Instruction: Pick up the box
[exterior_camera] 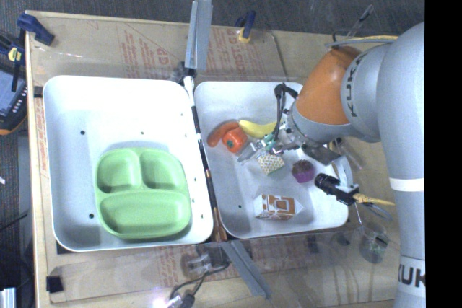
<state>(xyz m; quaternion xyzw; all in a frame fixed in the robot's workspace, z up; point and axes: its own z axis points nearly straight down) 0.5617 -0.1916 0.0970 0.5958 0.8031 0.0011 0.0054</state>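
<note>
1. The arm point(361, 94) is your largest item: it reaches in from the right-hand bin's right edge, its orange band bulking over that bin's far right corner, placed so the wrist can work down into the clutter there.

2. The left-hand bin point(65, 126) carries a green divided tray point(142, 192) lying flat toward its near edge, well apart from anything the task concerns.

3. The right-hand bin point(231, 216) holds everything else. You'll find the items bunched along its middle and right side.

4. The box point(278, 206) lies near the near edge of the right-hand bin, about midway along it, apart from the other items. It looks like a small carton, brown and white with a printed face, lying flat and slightly skewed to the bin's edges.

5. The gripper point(268, 146) sits over the middle of the bin, well short of the box. I judge it is not yet lined up for the box.

6. A yellow banana point(256, 128) and an orange-red fruit point(228, 136) lie just beside the gripper, toward the bin's far-left part.

7. A small pale patterned object point(271, 164) sits directly under the gripper; a purple fruit point(303, 171) lies just right of it.

8. As for the jaws, you cannot tell from this view whether they are released or clenched.
</note>
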